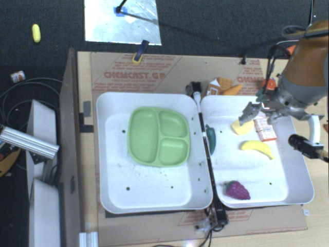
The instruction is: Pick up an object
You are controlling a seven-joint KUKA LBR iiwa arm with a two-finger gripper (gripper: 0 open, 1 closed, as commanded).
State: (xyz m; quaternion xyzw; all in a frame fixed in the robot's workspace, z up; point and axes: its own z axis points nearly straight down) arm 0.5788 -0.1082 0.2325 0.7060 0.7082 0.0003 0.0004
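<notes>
Camera view: looking down at a slant on both bins.
Bench (169, 68): carrying two shallow white bins side by side on a printed cardboard sheet.
Left bin (114, 189): holding a green divided plate (158, 137), lying flat near its middle.
Right bin (293, 181): holding the loose pieces the task could take.
Yellow wedge (240, 127): lying in the upper part of the right bin, just beside the hand's left finger.
Small red-and-white box (265, 129): lying just right of the wedge, under the hand.
Banana (257, 148): resting on the bin floor below the box, apart from the hand.
Purple grapes (238, 190): sitting near the front edge of the right bin, well apart from the hand.
Teal piece (209, 138): lying along the seam between the two bins.
Arm: reaching in from the right, orange band above the wrist.
Hand (261, 110): hovering low over the wedge and box, fingers looking spread, nothing visibly between them.
Progress: judging the approach as done; the arm is positioning over the cluster.
Remaining: closing on one piece and lifting it are not yet showing.
Likely target: judging wedge or box; cannot tell which.
</notes>
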